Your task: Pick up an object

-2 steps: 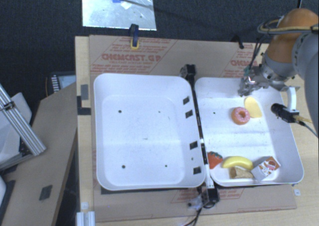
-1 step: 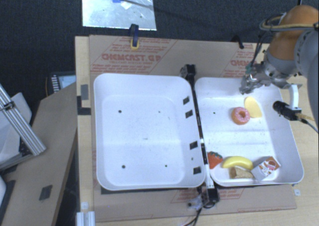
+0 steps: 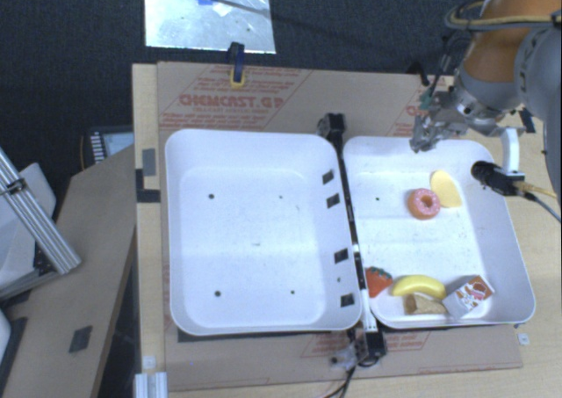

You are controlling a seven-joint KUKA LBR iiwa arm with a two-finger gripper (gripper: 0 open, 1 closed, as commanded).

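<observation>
Robotics lab: arm (image 3: 527, 27), white bins (image 3: 255, 229), bench (image 3: 290, 93).

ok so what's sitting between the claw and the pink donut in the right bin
Nothing: in the camera view, the stretch from the claw down to the pink donut is bare white floor of the right bin.

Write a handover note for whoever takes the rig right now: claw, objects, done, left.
Claw: over the far rim of the right bin, nothing visible in it.
Objects, all in the right bin: pink donut and yellow wedge mid-bin; strawberry, banana, bread piece and small carton along the near edge.
Left bin: beside it.
Done: nothing picked yet.
Left: descend, grasp one object, lift. The donut and wedge look nearest.
</observation>
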